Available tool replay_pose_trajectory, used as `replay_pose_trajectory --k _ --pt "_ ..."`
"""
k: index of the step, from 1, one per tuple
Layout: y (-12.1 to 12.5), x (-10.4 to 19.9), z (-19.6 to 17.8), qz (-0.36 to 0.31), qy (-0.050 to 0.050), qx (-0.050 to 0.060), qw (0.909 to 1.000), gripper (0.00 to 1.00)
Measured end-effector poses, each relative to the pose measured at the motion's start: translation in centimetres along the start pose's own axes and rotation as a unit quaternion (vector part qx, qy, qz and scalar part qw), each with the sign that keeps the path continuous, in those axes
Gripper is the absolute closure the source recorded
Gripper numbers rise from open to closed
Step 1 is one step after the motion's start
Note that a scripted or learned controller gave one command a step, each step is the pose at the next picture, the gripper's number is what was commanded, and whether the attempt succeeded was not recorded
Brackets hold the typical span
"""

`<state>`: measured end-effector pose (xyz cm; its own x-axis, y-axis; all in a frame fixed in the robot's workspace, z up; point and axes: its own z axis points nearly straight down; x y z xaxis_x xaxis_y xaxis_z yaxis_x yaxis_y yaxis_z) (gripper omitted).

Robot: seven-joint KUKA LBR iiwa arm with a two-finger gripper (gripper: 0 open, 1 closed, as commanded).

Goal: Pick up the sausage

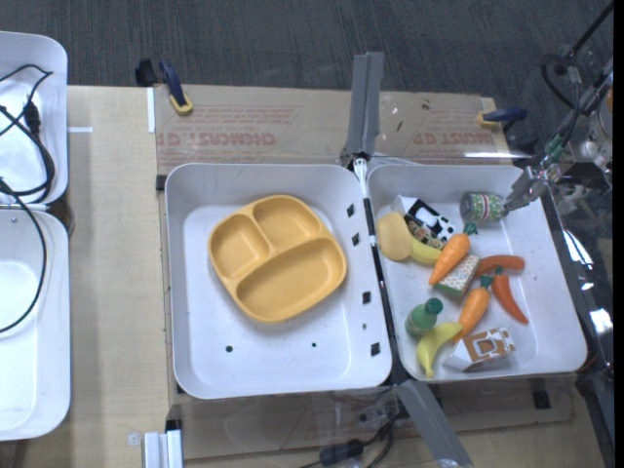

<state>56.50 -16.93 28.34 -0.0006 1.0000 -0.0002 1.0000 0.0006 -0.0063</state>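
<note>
Single fixed overhead cam, slanted down at both bins.

Looks from above the near side of the surface (pixel 107 261) toward its far edge; left bin (pixel 190 359) sits mid-frame, right bin (pixel 546 359) toward the right edge. Mid distance, both bins fit whole. Dark floor shows beyond the far edge. Right margin is cluttered, probably arm hardware, hard to make out.

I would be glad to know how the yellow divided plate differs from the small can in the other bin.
The yellow divided plate is broad, flat and one plain colour; the small can is little, cylindrical and patterned. The plate lies flat in the left bin, while the can lies on its side in the right bin. Neither is between the gripper's fingers.
</note>
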Motion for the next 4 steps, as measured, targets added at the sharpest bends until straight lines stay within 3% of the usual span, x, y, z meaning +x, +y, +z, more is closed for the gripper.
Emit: replay_pose_trajectory --k 1,2,3,4 --pt "-2.4 4.5 -1.0 0.275 0.0 0.001 0.9615 0.0" --pt "-3.4 0.0 10.4 0.289 0.0 0.001 0.9573 0.0" --pt "-6.3 -2.8 18.6 0.221 0.003 -0.001 0.9753 0.0" --pt "-6.4 -2.9 18.1 0.224 0.002 0.003 0.9747 1.0"
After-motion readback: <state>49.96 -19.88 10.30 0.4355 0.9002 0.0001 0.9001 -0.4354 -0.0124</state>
